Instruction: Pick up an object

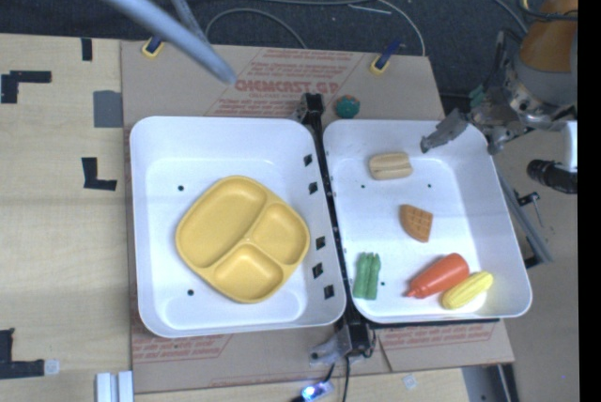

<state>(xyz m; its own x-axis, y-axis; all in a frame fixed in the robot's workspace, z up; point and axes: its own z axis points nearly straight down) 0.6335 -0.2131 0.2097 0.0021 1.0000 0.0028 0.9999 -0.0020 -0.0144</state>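
Fingers on the gripper [428, 144] show as one narrow grey prong, seemingly pressed together, and we see nothing between them. The tip hangs over the right bin [502, 203] at about 1 o'clock, near its far rim, while the grey arm [540, 62] with its orange band comes in from 3 o'clock. All the loose things that could be picked lie in this bin, apart from the gripper. Nearest the tip, at its 8 o'clock, is a tan bread roll [390, 165] lying crosswise. Near the bin's middle sits an orange waffle-patterned wedge [416, 223]. Along the near side, a green vegetable toy [366, 275] lies at 7 o'clock, and an orange-red carrot [438, 275] lies at 5 o'clock, touching a yellow corn-like piece [467, 290] just beside it. We find a yellow divided plate [242, 238] in the left bin [155, 203], tilted in its middle. Both bins rest on a cardboard sheet [282, 81], where a small teal object [348, 106] sits at 12 o'clock, just beyond the rims.
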